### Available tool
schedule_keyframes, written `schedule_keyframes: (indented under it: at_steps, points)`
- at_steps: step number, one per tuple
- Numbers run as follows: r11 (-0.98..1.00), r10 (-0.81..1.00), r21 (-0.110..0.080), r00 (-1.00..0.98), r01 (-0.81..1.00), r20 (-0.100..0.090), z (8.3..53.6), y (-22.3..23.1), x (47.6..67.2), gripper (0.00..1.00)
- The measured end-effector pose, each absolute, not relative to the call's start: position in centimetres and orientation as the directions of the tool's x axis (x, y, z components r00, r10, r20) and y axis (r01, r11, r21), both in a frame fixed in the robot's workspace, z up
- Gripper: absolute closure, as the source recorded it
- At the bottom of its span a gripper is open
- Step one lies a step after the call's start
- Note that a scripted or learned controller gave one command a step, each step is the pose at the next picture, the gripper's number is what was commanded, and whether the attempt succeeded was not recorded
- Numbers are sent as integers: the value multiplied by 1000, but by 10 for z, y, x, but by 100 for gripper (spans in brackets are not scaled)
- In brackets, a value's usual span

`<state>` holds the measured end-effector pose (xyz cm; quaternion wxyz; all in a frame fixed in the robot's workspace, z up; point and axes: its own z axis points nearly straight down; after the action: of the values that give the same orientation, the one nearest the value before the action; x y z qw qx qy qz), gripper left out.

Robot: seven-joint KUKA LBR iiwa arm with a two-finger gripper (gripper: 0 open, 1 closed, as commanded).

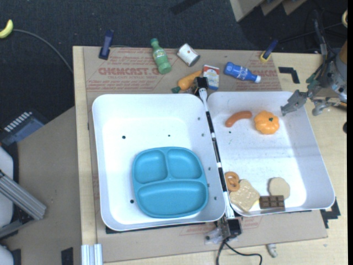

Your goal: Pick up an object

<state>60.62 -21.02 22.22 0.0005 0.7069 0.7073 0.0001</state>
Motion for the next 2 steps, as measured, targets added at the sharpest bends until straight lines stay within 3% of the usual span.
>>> schedule_keyframes:
  at_steps: [1, 2]
  points:
    - [2, 1000, 2, -2, 1000, -1, 202, -178, 648, 0]
    - [0, 1000, -3, 0, 1000, 0, 114, -189, 651, 0]
